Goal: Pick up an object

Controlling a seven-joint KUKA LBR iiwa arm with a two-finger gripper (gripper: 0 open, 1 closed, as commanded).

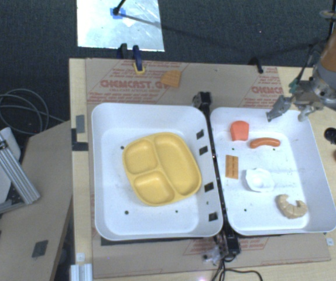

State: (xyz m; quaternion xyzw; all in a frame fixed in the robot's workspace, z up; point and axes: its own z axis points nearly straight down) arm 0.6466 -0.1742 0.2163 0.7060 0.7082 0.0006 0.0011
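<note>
Lying in the right bin (320,174): orange cup (239,130) near the far left corner, sausage (264,143) just beside it, wafer (232,166) along the left edge, white cup (259,180) at centre, croissant (291,206) nearing the near right corner.

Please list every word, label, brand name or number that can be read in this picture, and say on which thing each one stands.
"CHEMCAST" in red, with more letters after it too blurred to read: on the brown board under the bins, top left.
Red print on the same board, top right: too blurred to read.
No print can be made out on the yellow tray or the food items.
</note>
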